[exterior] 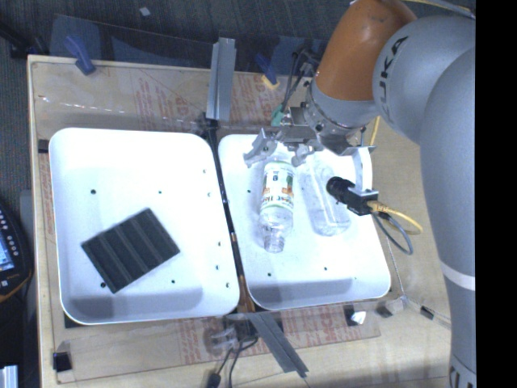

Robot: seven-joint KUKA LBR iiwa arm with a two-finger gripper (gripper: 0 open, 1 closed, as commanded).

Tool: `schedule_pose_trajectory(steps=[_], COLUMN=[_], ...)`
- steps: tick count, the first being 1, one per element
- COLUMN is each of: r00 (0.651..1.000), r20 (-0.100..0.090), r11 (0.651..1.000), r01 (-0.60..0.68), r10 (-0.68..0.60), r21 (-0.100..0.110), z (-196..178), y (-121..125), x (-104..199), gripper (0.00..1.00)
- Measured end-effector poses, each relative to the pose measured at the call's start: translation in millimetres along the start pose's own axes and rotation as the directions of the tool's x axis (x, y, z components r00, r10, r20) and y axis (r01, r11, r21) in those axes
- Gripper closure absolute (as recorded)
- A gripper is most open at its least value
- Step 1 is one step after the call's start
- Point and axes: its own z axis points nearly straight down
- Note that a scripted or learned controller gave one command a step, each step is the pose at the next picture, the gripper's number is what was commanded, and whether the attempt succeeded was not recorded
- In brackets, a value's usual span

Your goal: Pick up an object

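Tool (280,149) fingers spread apart, hovering over 2 clear bottles (277,203) in right bin (367,277), nothing gripped

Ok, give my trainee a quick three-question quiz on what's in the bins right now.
1. True or false: the dark ribbed panel lies in the right bin.
2. Which bin is the gripper above? A) left bin B) right bin
3. Fill in: two clear ______ lie side by side in the right bin, the labelled bottle and the plain bottle.

Key: 1 false, it lies in the left bin. 2 B. 3 bottles.
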Motion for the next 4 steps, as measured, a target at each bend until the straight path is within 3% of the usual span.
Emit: schedule_pose_trajectory(steps=[1,2,3,4], r00=[0.999,0.999,1.000,1.000], r20=[0.001,0.001,-0.004,-0.003], r11=[0.999,0.999,0.998,0.997], r01=[-0.052,-0.052,-0.021,-0.020], r10=[0.052,0.052,0.021,0.020], r21=[-0.005,-0.005,0.062,0.075], z=[126,126,154,147], y=[-20,-20,13,10], x=[-37,-37,-49,-51], gripper=[0.00,0.00,0.00,1.00])
